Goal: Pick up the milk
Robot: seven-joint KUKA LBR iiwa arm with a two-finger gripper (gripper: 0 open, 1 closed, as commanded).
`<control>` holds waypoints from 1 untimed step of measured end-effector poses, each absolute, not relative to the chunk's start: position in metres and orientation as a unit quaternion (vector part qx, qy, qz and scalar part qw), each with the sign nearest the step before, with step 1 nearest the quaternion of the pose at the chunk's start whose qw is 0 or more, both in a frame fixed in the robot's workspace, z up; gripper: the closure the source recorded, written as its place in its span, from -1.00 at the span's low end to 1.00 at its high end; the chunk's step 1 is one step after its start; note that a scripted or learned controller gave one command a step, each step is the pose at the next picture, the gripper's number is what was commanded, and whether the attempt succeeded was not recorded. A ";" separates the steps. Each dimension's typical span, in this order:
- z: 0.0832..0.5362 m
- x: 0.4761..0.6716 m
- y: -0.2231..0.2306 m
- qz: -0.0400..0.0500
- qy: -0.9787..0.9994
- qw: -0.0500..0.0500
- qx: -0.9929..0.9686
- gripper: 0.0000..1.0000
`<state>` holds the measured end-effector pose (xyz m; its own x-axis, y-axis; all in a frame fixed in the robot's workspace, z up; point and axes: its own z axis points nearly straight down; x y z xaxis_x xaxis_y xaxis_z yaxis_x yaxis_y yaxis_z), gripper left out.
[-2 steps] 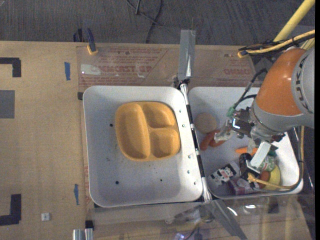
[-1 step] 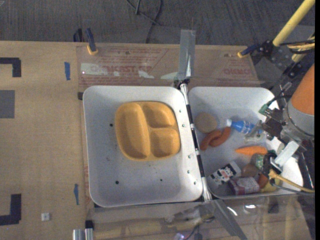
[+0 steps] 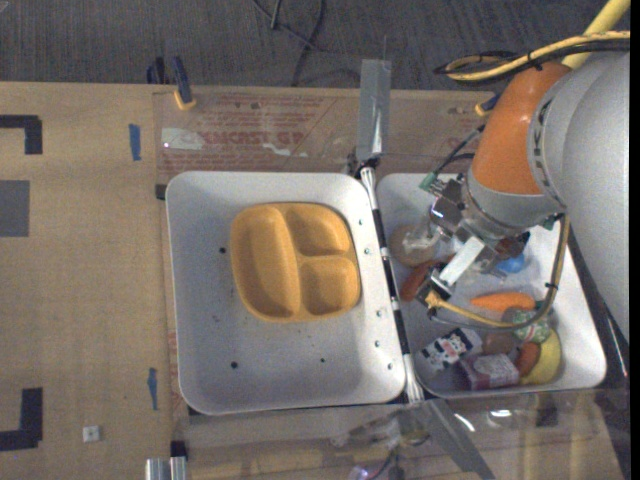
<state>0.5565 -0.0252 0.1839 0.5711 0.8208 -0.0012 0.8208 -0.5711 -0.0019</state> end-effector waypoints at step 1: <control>0.197 0.551 -0.049 0.001 -0.578 0.001 -0.816 -1.00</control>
